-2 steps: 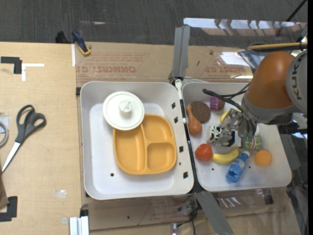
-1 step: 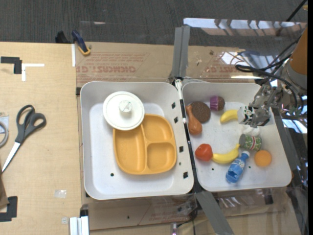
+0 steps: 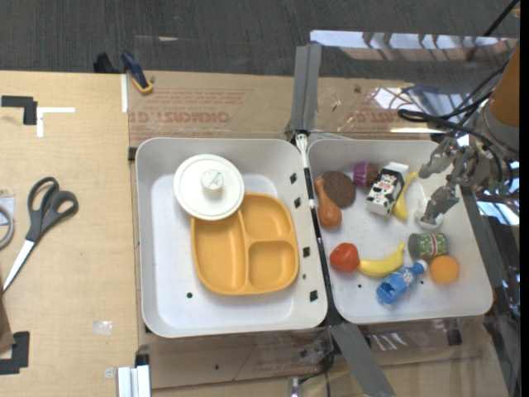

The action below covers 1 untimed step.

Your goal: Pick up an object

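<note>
in the camera view, you see the gripper (image 3: 436,214) hovering just above the green can (image 3: 427,244) near the right bin's (image 3: 479,304) right wall; you cannot tell how its jaws stand. open floor lies left of the can.

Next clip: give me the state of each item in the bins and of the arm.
End effector: above the right bin, holding nothing.
White lid: resting on the yellow tray's corner.
Banana: lying flat.
Blue bottle: on its side.
Green can: on its side.
Cow-print carton: lying down.
</note>
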### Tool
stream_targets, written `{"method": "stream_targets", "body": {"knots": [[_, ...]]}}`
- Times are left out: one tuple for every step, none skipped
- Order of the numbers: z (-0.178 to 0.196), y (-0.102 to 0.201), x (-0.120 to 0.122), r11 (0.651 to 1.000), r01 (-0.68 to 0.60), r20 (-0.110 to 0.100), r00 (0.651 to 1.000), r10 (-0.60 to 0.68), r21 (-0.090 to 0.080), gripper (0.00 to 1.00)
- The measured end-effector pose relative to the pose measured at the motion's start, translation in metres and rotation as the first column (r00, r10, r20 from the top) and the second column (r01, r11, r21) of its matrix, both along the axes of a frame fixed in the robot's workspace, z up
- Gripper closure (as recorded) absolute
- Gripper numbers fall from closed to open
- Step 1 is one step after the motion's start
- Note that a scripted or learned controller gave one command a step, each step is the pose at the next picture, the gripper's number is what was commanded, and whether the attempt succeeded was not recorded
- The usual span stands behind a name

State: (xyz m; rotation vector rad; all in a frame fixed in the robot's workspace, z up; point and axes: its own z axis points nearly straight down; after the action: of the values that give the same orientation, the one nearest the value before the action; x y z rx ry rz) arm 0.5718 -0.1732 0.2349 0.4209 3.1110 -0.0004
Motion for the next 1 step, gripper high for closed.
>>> {"method": "stream_targets", "body": {"knots": [[-0.1258,0.0098,0.0728,0.99,0.141,0.006,0.99,-0.141,0.0,0.0]]}}
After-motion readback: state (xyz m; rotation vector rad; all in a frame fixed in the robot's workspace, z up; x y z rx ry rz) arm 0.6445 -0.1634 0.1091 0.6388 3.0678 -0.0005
